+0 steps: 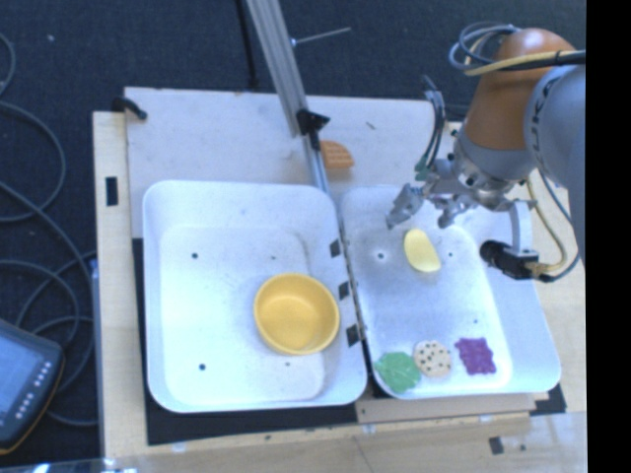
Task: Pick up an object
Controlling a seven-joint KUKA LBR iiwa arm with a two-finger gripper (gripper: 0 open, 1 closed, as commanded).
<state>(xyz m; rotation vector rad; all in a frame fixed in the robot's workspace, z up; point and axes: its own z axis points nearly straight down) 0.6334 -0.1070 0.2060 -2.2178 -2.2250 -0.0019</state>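
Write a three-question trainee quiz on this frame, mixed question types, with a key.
1. True or false: the yellow bowl sits in the left bin.
2. Which thing lies nearest the gripper? A purple piece B pale yellow piece C green piece
3. Fill in: the cookie lies between the green piece and the ___ piece.

Key: 1 true; 2 B; 3 purple.

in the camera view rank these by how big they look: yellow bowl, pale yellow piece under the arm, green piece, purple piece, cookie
1. yellow bowl, clearly largest
2. green piece and pale yellow piece, too close to rank
3. purple piece and cookie, about alike
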